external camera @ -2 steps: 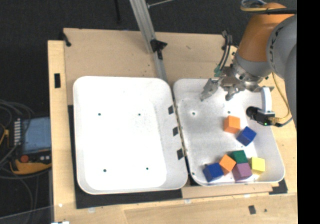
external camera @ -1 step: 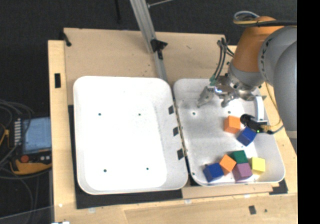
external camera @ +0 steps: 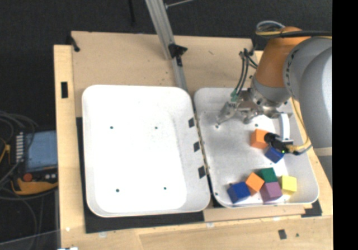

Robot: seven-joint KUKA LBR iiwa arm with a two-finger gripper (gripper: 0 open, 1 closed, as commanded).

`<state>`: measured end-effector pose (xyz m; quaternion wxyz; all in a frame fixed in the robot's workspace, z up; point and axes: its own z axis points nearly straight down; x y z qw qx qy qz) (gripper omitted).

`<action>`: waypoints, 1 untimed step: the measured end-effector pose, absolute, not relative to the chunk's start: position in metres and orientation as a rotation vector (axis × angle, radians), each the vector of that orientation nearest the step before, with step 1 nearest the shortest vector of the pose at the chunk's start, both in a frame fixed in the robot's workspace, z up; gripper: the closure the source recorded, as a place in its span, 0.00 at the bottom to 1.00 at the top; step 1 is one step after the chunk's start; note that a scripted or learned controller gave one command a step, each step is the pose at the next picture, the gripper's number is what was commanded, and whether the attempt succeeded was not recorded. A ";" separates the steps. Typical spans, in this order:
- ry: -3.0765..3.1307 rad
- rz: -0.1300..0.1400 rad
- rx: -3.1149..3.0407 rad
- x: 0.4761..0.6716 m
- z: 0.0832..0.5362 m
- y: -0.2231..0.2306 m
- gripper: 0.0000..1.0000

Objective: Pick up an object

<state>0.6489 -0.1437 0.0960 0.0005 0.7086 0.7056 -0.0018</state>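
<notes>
We count seven blocks (external camera: 263, 179) in the right bin (external camera: 224, 148): two orange, two blue, one each green, purple, yellow. Cubes, no long axis. Gripper (external camera: 228, 113) empty; can't tell its state.

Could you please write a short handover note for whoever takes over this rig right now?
Gripper: low over the upper left of the right white bin, nothing visibly held.
Objects, all in the right bin: orange cube and small blue block by the arm's wrist; near the front edge a cluster of blue cube, orange block, green cube, purple cube and yellow cube.
Left white bin: beside it.
Done: no pick yet.
Left: grasp one object and lift it.
</notes>
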 end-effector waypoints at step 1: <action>2.211 0.002 2.225 0.651 0.109 -0.144 1.00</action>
